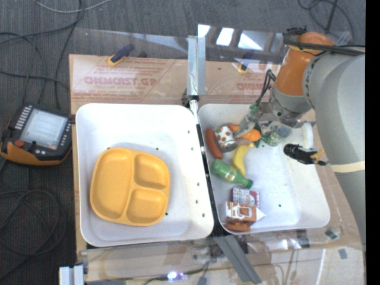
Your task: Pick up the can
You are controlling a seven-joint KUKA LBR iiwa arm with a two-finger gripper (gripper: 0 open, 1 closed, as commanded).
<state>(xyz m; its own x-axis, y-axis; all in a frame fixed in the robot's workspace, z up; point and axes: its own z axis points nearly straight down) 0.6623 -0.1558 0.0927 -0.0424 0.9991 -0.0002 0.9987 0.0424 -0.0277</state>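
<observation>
The can [225,136], small with a red and white print, lies near the back left of the right bin [297,209]. It sits between a red-brown sausage [212,143] on its left and an orange carrot [253,135] on its right. My gripper [254,123] hangs low over the back of that bin, just right of the can and above the carrot. Nothing visibly sits in its grasp.
A banana [240,157], a green bottle [231,173] and a printed carton [243,206] lie in front of the can. A dark green object [271,139] rests under the wrist. The left bin [107,114] holds a yellow divided plate [130,186]. A pendant [37,134] lies off the bench at left.
</observation>
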